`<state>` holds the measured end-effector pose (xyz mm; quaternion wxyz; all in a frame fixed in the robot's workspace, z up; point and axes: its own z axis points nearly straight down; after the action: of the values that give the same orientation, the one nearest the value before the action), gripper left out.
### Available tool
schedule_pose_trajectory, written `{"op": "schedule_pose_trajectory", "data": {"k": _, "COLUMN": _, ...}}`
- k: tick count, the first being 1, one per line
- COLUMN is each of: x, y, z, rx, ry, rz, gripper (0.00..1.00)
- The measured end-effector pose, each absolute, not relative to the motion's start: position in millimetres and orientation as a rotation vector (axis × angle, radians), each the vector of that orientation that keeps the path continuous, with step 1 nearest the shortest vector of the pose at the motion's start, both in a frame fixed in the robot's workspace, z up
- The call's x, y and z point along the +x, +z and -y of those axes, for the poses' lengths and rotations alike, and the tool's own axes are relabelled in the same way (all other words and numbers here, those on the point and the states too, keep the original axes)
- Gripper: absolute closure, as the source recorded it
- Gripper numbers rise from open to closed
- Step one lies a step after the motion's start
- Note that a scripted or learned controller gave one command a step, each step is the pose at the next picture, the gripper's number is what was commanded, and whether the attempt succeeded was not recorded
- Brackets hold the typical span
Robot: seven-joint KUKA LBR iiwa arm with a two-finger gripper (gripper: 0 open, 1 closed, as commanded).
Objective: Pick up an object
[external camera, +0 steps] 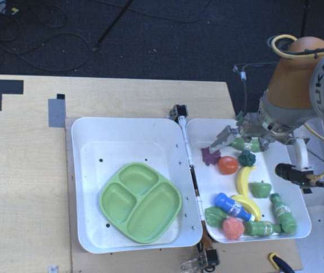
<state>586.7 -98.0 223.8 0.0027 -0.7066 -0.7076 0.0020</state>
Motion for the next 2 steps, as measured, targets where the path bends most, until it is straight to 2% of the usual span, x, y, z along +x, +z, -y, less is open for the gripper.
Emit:
{"op": "schedule_pose_trajectory", "data": {"k": 1, "x": 632.2, "y": 87.4, "z": 176.1, "rx": -2.222, "ry": 0.002, "rz": 2.22, "gripper": 0.0}}
{"op": "schedule_pose_trajectory", "data": {"k": 2, "x": 585.5, "y": 88.3, "z": 160.5, "rx": -2.222, "ry": 0.0, "rz": 2.218, "gripper": 0.0}}
